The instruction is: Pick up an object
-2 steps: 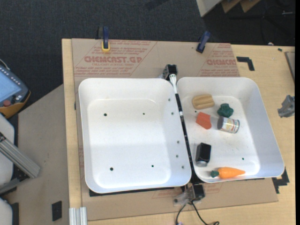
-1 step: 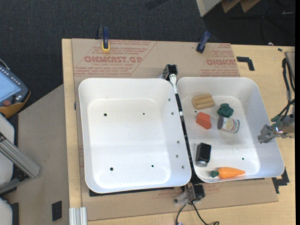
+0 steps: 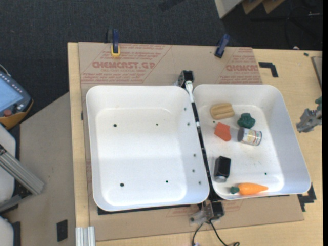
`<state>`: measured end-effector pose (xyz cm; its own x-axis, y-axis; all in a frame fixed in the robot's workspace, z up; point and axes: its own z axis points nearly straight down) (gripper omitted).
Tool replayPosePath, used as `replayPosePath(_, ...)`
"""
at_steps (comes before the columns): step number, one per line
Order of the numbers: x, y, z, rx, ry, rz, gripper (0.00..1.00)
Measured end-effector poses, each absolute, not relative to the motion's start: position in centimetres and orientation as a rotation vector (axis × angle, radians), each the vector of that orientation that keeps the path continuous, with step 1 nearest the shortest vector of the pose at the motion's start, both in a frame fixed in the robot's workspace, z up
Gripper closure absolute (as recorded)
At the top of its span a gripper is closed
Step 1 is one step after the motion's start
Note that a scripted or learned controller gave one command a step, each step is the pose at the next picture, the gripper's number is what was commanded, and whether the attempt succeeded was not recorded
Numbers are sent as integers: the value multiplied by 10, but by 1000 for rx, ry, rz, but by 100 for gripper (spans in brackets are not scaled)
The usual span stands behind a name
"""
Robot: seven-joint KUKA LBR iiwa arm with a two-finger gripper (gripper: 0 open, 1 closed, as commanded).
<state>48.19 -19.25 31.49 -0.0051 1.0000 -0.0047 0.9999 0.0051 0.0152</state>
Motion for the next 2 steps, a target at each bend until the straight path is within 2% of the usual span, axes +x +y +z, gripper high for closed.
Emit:
replayPosePath(1,531,-102,326,2205,2232,9,100)
replayPosePath(2,477,-97,283,2227,2225,-6,100)
